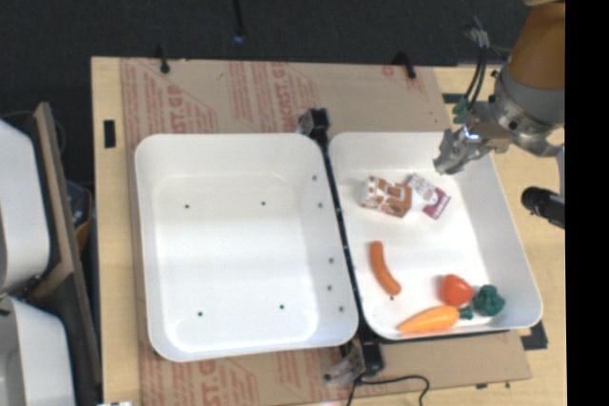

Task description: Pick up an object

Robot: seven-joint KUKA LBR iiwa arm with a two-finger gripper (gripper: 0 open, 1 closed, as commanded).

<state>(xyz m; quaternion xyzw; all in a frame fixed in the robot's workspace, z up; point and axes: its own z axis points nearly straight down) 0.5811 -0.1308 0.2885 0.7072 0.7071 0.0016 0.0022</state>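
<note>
The right bin holds several small objects. A white packet with brown print lies near its middle, and a small packet with a pink edge lies just right of it. An orange sausage shape lies lower down. At the front are an orange carrot, a red tomato and a green piece. My gripper hangs over the bin's back right part, up and to the right of the packets, with nothing seen in it.
The left bin lies beside the right one, with a black clip at the back where they meet. Both stand on a brown cardboard sheet. White objects stand off the bench's left edge.
</note>
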